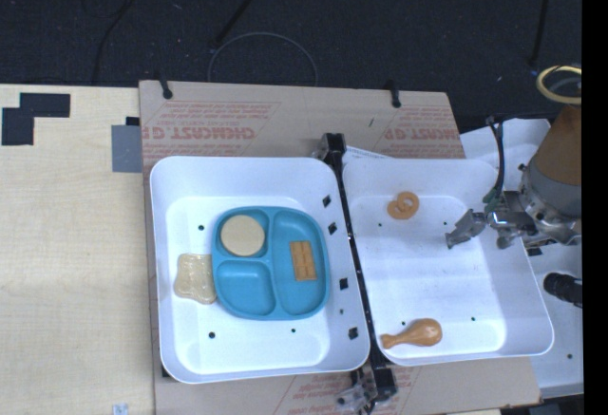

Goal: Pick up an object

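In the right bin (pixel 446 290) a small orange ring (pixel 404 206) lies near the back wall. An orange-brown drumstick-shaped piece (pixel 413 334) rests near the front wall. My gripper (pixel 464 231) hovers over the right side of this bin, pointing left, to the right of the ring and a little below it in the view, apart from both pieces. Nothing shows in its grasp. The left bin (pixel 180 204) holds a blue divided tray (pixel 271 263) with a round tan disc (pixel 241 235) and a brown rectangular piece (pixel 302 260) in it.
A pale beige slab (pixel 195 277) lies against the tray's left edge. The grey arm with its orange band (pixel 559 166) reaches over the right bin's right wall. A black divider (pixel 344 242) separates the bins. Cardboard lies under them.
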`<act>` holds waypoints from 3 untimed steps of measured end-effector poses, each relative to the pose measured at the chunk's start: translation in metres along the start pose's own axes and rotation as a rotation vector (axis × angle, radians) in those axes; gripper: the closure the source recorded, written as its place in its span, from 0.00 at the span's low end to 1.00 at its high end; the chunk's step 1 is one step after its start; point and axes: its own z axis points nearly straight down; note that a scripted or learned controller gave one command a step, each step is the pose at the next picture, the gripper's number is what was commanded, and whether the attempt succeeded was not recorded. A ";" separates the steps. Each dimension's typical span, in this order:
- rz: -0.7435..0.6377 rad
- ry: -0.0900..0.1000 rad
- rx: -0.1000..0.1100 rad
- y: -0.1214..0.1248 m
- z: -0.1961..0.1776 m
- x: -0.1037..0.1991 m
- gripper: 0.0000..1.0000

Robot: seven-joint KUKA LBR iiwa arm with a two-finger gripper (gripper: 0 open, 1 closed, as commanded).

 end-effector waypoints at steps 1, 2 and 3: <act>0.000 0.001 0.001 -0.006 0.054 0.010 0.00; 0.003 0.000 0.000 -0.006 0.042 0.009 1.00; 0.002 -0.003 -0.009 -0.003 -0.018 0.000 1.00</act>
